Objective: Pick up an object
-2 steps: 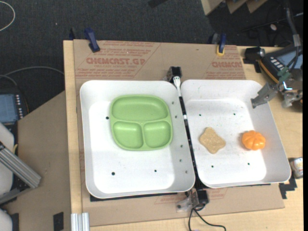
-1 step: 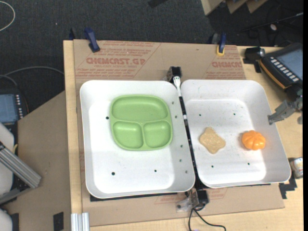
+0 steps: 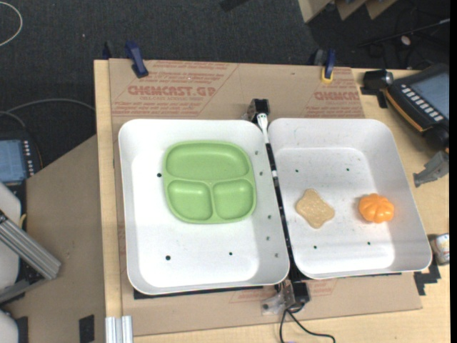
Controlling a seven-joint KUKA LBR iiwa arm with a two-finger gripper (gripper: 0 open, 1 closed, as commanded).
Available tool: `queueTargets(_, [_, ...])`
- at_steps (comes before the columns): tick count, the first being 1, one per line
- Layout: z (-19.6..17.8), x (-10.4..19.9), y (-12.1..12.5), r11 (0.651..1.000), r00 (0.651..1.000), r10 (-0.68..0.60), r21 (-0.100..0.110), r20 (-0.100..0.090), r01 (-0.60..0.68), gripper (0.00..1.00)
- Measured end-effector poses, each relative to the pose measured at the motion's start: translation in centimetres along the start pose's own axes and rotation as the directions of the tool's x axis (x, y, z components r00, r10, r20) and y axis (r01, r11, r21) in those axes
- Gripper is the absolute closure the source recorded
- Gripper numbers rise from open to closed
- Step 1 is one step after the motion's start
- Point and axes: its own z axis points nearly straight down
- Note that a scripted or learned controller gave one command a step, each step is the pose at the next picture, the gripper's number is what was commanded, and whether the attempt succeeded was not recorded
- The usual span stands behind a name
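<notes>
Pumpkin toy point(image 3: 375, 208), small, orange and ribbed, sits in the right bin point(image 3: 335, 131) beside a tan cracker-shaped piece point(image 3: 314, 209); you'd likely find it light and slick, so pinch across its widest ribs, though I cannot tell the gripper's state.

Dark carpet floor point(image 3: 57, 34) surrounds a brown board-topped bench point(image 3: 214, 91), evenly lit.

A tablet-like device point(image 3: 427, 98) is cut off at the right edge.
</notes>
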Motion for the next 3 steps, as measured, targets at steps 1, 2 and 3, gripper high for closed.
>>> queueTargets(1, [-3.5,0.0,0.1,1.000,1.000,-0.004,-0.007,0.003,0.004,0.00])
queueTargets(2, [-19.9,-0.1,0.0,1.000,1.000,-0.005,-0.023,0.010,0.005,0.00])
queueTargets(3, [-8.6,8.3,0.0,1.000,1.000,-0.011,0.009,-0.006,0.011,0.00])
